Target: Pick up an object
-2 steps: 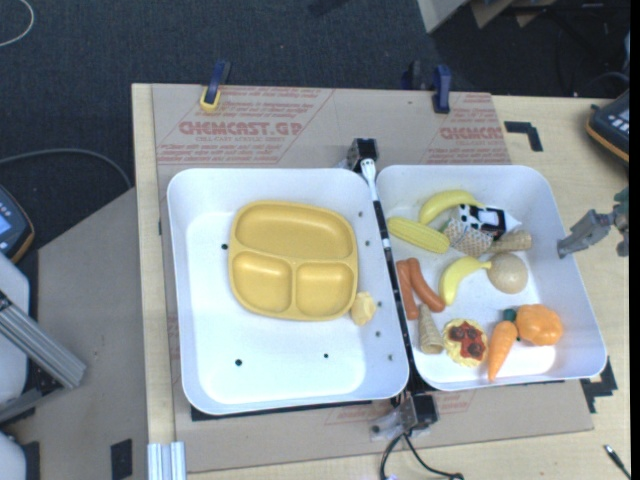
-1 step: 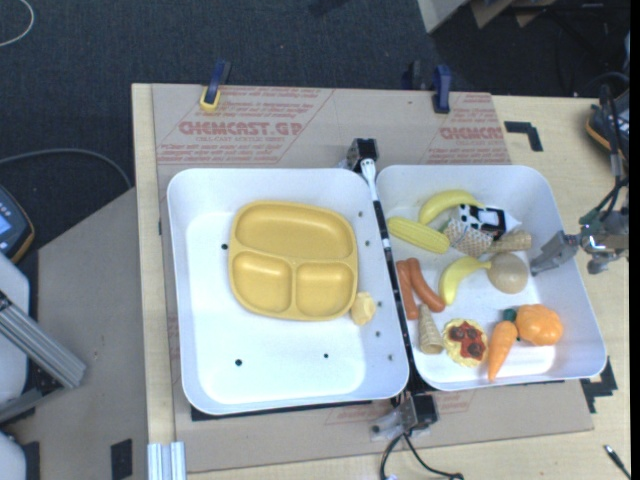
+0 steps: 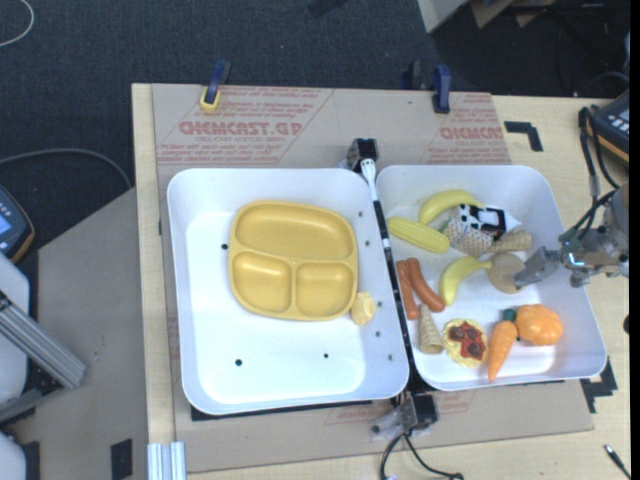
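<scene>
The right bin [image 3: 570,360] holds several toy foods. Among them are two bananas [image 3: 445,204], a corn cob [image 3: 418,234], a black-and-white cow [image 3: 482,217], sausages [image 3: 418,286], a cone [image 3: 430,330], a pizza slice [image 3: 466,340], a carrot [image 3: 500,346] and an orange fruit [image 3: 540,325]. My gripper [image 3: 556,272] hangs over the bin's right side, just above the orange fruit. It is open, with one finger [image 3: 533,268] reaching toward a brown round piece [image 3: 505,271]. Nothing sits between the fingers.
The left bin [image 3: 200,348] carries a yellow divided plate [image 3: 295,260], with a small pale yellow piece [image 3: 362,309] at the plate's lower right corner. A black divider [image 3: 382,238] runs between the bins. Clamps [image 3: 211,96] sit at the bench's far edge.
</scene>
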### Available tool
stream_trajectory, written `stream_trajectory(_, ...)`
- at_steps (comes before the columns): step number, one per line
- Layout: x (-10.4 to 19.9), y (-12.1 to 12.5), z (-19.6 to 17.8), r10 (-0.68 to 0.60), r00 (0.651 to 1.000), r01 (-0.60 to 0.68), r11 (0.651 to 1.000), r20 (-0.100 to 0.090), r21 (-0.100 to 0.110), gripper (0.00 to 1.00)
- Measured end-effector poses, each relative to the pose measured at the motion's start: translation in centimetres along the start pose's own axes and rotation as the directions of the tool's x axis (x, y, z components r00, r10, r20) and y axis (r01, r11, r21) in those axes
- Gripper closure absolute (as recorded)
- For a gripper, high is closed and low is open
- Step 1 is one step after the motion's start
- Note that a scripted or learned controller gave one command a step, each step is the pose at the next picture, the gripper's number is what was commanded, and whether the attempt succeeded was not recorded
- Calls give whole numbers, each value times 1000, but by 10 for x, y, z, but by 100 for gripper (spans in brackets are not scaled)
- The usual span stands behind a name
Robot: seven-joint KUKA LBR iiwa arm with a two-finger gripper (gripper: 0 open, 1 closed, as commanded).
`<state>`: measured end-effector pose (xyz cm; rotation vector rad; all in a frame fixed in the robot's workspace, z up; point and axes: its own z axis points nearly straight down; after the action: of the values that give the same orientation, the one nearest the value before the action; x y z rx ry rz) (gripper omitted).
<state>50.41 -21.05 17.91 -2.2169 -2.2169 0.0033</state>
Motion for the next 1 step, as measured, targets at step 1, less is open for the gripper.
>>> stream_trajectory(1,1,-10,60,1,1000,-1,1000,-1,2,0)
